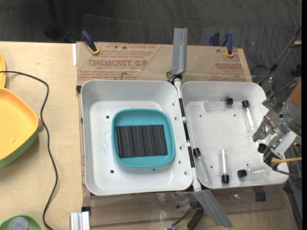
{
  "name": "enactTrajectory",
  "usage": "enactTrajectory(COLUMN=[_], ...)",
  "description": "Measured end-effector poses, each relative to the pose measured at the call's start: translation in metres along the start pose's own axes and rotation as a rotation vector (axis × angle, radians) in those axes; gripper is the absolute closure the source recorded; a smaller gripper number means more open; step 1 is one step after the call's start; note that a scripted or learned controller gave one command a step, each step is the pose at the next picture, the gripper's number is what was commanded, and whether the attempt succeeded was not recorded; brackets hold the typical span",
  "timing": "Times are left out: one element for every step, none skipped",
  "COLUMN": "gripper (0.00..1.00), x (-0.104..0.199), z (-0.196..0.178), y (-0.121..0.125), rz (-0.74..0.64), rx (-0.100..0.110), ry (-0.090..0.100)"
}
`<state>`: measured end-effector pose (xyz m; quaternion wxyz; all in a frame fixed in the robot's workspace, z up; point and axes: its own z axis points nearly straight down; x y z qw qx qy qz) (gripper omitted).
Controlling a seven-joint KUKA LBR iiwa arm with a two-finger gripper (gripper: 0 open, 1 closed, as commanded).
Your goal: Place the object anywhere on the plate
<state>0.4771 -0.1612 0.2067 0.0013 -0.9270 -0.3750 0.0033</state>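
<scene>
Overhead slanted view of the counter (38, 71) carrying two shallow white bins side by side. The left bin (96, 128) holds the teal plate (143, 139), a rounded rectangular dish with a dark ribbed insert, lying near the bin's middle. The right bin (216, 133) holds several clear tubes with black caps: one tube (215, 104) along the far edge, lying roughly crosswise; another (248, 115) near the far right corner, running toward the near edge; an upright-axis tube (223, 164) close to the near edge; a further one (252, 172) at the near right corner, and a small piece (197, 155) against the bin's left wall. The pincer (271, 145) hangs over the right bin's right edge; nothing is visible between its parts, and whether it is released or clenched cannot be told from this view. The deciding relation: every tube lies leftward of the pincer, the nearest candidates being the far-right tube and the near-corner tube, and the plate lies further leftward still, across the divider (184, 128) between the bins. The judged step is selection and approach of a tube; carrying to the plate is not yet begun.
</scene>
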Motion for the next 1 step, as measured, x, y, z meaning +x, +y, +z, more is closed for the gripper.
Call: enactTrajectory(gripper=[0.00], x=[0.0000], z=[0.0000], y=[0.0000], rz=[0.000], rx=[0.000], ry=[0.000])
